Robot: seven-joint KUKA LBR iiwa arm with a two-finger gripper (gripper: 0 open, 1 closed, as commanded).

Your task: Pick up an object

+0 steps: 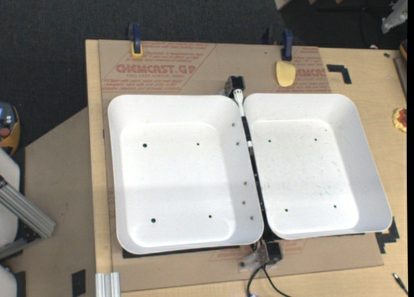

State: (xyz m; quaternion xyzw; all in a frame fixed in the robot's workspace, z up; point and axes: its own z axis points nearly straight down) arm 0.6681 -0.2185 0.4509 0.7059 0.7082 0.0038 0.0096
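- How far the jaws of the gripper are open, and whether anything is held or touched by them, cannot be told from the picture.
- Two shallow white plastic bins are counted: the left bin (pixel 116 160) and the right bin (pixel 370 160). They are placed side by side in the middle of the frame, with their inner rims almost touching.
- Four small dark dots are seen on the floor of each bin, arranged roughly as a rectangle, eight in total.
- One thin black strip (pixel 249 147) runs along the gap between the two bins, from the upper centre down to the lower centre of the frame.
- Both bins rest on one flat brown board with red printed letters (pixel 168 63).
- Two blue clamps are fixed on the upper edge of the board: one (pixel 134 32) at the upper left and one (pixel 286 38) at the upper right.
- One small pale yellow rounded piece (pixel 285 73) lies on the board just below the right clamp, above the right bin and outside it. Whether this is the object meant by the task cannot be told.
- One black cable (pixel 259 284) leaves the lower edge of the board at the bottom centre.
- One grey metal profile (pixel 26 211) is seen at the lower left, lying slanted beside the board.
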